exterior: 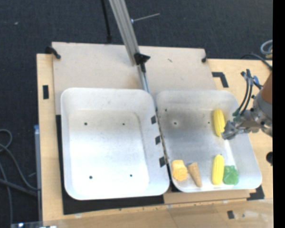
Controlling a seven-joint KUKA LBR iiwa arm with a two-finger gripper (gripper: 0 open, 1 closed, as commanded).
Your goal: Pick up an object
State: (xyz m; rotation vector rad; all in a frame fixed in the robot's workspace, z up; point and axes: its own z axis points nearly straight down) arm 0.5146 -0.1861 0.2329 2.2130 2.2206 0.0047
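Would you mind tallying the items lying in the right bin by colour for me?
Yellow: 2, a corn cob by the gripper and a second corn cob near the front.
Yellow-orange: 1, a chunky piece.
Tan: 1, a cone.
Green: 1, a green piece.
Total: 5.

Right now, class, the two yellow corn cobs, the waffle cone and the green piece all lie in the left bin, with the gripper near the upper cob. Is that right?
Not quite. The camera view shows both corn cobs, the waffle cone and the green piece in the right bin, not the left bin. The gripper is indeed near the upper cob.
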